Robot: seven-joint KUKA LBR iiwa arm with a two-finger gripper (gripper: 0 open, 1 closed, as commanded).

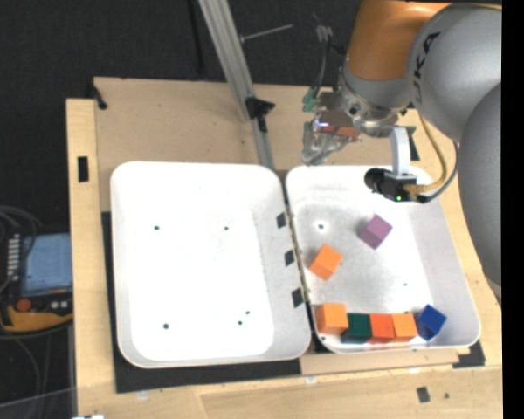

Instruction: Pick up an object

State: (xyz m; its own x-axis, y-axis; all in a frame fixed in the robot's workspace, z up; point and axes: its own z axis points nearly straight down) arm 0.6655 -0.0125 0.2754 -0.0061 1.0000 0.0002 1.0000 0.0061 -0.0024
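Jaws: state cannot tell; gripper (319, 151) hangs over right bin's (445, 234) far left corner, nothing visibly held. Left bin (122, 234) bare white. Orange cube (325, 261) and purple cube (375, 231) lie loose mid-bin; row of cubes along near wall. Step: pre-grasp. Next: move over a cube, descend. Arm lettering unreadable.

The grey arm (454, 51) reaches in from the right, its claw (319, 147) pointing down.
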